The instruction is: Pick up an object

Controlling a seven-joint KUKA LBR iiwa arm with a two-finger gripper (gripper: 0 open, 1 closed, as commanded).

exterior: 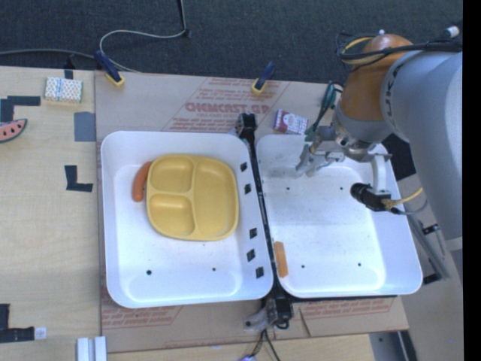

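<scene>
A small orange piece is seen nearest the camera, lying at the left edge of the right bin, against the divider between the bins. In the left bin a yellow divided plate is laid flat, with an orange carrot-like item touching its left rim. Further back, the gripper is held over the far part of the right bin; nothing is seen between its fingers, and whether they are spread or closed cannot be told. A small red packet is noted on the cardboard beyond the bins.
</scene>
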